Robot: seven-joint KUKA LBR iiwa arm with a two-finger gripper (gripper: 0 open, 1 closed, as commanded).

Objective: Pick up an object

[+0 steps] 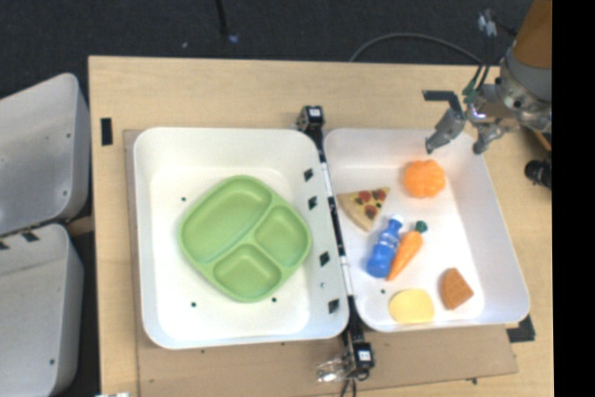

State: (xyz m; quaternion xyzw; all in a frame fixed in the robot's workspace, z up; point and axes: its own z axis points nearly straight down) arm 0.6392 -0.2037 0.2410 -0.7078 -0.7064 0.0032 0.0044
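Note:
My gripper [460, 137] hangs over the far edge of the right bin [493, 228], open, with nothing between its fingers. Just below it lies an orange ball-like fruit [424, 178]. Further down the bin are a pizza slice [364, 206], a blue bottle [384, 247], a toy carrot [406, 253], a yellow round piece [411, 305] and a brown bread-like piece [456, 288].
The left bin [158, 293] holds a green divided plate [245, 238]. A ridge with black clips [325, 228] separates the two bins. A black cable [400, 40] curves over the bench behind the right bin.

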